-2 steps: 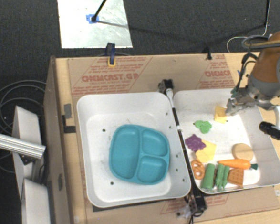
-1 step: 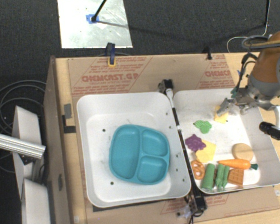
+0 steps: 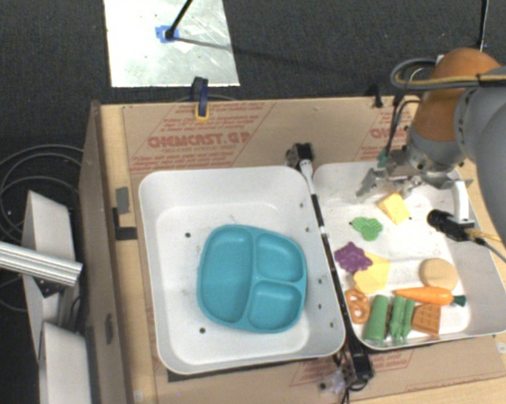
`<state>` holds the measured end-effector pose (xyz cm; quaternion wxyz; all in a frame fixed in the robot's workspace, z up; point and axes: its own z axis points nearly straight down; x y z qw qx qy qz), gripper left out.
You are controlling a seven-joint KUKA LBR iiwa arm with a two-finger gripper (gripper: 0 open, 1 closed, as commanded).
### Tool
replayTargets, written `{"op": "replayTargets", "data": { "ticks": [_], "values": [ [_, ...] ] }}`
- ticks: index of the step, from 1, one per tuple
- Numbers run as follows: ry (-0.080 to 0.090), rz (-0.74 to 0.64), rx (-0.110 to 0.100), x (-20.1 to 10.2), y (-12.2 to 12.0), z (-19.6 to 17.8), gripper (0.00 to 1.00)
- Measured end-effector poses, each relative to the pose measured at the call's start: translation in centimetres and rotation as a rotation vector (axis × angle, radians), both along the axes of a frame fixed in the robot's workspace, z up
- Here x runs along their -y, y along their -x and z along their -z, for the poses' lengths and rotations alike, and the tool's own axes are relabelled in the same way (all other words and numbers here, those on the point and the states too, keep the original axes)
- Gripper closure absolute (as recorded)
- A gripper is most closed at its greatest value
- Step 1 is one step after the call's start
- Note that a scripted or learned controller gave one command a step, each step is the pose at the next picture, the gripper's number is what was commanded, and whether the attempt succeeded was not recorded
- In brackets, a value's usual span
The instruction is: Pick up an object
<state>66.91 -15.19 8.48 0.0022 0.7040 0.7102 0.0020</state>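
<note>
Two white bins sit side by side: the left bin [image 3: 165,246] holds a blue divided tray [image 3: 251,277]. The right bin [image 3: 493,305] holds toy food. The gripper [image 3: 396,181] hovers at the far end, just above a yellow block [image 3: 394,208]; whether it is clenched or released cannot be determined.

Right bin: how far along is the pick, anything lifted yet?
Done: the arm has reached into the right bin, with the tool low near its far edge. In hand: nothing visibly; the yellow block lies just beside the tool, on the bin floor. Left: grasping and lifting. The carrot, bread roll, purple grapes and the other toy food all lie in the bin.
</note>
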Motion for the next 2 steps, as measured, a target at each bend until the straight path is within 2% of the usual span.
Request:
{"op": "replayTargets", "data": {
  "ticks": [1,2],
  "values": [
    [0.0,0.008,-0.006,-0.1,2.8,0.0,0.0],
    [0.001,0.006,-0.001,0.0,2.6,-1.1,1.0]
  ]
}}
